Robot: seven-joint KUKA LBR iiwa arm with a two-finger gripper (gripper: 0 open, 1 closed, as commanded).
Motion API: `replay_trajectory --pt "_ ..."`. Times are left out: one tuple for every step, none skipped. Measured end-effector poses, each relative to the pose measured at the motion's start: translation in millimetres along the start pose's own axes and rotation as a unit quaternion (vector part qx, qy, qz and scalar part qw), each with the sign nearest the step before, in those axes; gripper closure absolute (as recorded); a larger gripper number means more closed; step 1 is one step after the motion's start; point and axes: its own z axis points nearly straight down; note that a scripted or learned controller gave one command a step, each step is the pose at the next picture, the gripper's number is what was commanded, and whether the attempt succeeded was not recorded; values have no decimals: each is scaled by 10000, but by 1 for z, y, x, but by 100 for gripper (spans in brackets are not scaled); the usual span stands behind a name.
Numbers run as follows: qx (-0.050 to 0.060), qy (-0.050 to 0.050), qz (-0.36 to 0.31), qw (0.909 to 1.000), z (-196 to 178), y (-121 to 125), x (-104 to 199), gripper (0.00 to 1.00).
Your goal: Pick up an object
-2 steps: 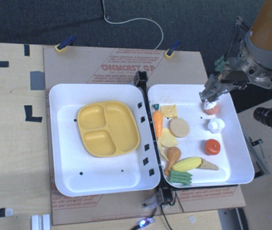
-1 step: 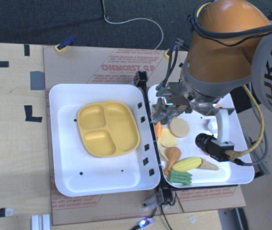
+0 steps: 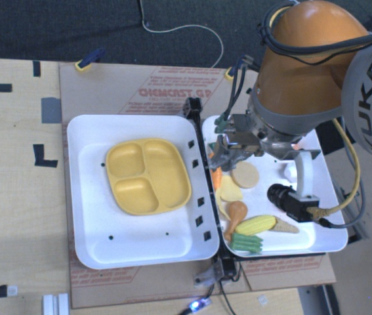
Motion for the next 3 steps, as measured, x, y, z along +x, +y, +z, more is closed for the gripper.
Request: replay_trajectory --pt "-11 4 -8 10000 -11 0 12 100" --pt "-7 2 -2 10000 -10 0 18 100" --pt "-36 5 5 10000 -63 0 0 100"
